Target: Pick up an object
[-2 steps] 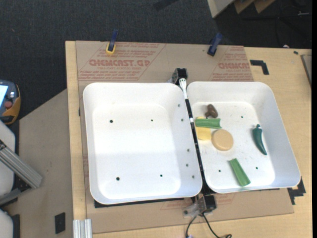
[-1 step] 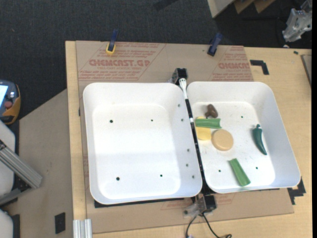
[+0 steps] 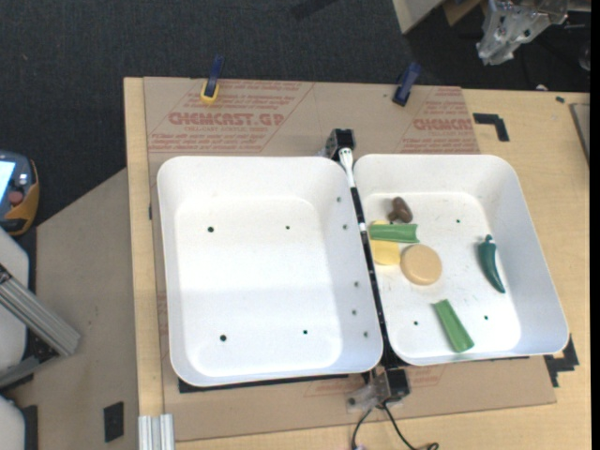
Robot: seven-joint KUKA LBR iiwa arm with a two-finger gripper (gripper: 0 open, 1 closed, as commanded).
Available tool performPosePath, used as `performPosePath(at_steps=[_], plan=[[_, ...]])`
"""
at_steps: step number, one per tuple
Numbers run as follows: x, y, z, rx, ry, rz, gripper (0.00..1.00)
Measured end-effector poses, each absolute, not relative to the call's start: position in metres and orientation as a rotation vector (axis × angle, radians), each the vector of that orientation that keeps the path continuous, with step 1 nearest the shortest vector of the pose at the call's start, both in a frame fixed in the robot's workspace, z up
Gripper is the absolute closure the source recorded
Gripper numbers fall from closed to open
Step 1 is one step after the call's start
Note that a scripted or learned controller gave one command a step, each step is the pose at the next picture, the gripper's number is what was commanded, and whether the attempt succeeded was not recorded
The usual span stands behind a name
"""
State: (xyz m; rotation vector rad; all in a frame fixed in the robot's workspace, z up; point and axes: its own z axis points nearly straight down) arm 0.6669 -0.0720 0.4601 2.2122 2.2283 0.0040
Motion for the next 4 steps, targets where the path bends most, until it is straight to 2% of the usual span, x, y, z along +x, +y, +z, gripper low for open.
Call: performPosePath(at_steps=[1,2,3,4], plan=[[0.629,-0.074,0.271,2.234,2.23,-0.018,1.0],[0.563,-0.12,0.272,2.229,2.22,-0.005,1.0],[0.555,-0.011,0.217,2.219,2.235,-0.004,1.0],[0.574,0.013,0.376,2.206,2.217,0.023,1.0]])
